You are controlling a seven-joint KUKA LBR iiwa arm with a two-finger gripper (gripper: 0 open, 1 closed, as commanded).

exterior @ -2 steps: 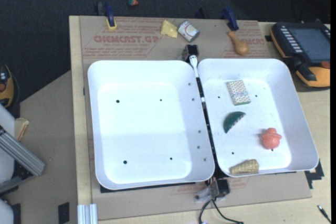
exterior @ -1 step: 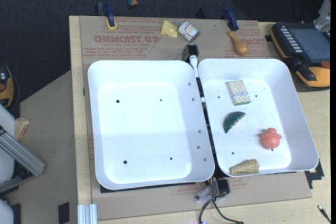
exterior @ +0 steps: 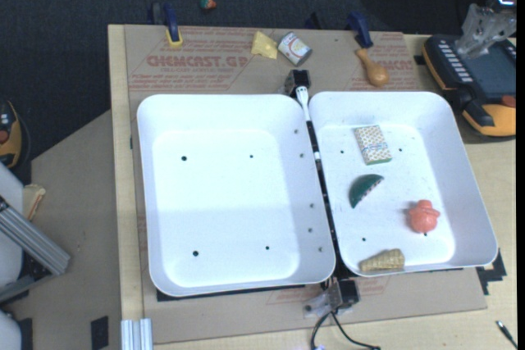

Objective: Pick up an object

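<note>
The right bin (exterior: 459,135) holds several small objects. A pale checked block (exterior: 372,143) lies toward its back. Below it sits a dark green half-round piece (exterior: 364,189). A red-orange tomato-like toy (exterior: 423,216) rests near the right wall, and a tan ridged piece (exterior: 383,261) lies against the front wall. My gripper (exterior: 486,22) appears as a grey metal part at the far upper right, well outside the bins and away from every object. Nothing is seen in it.
The left bin (exterior: 164,127) adjoins the right one. On the board behind the bins lie a yellow wedge (exterior: 264,46), a small white box (exterior: 294,48) and an orange-brown pear-shaped piece (exterior: 373,70). Blue clamps (exterior: 172,22) hold the board. A black-and-orange device (exterior: 476,86) sits at right.
</note>
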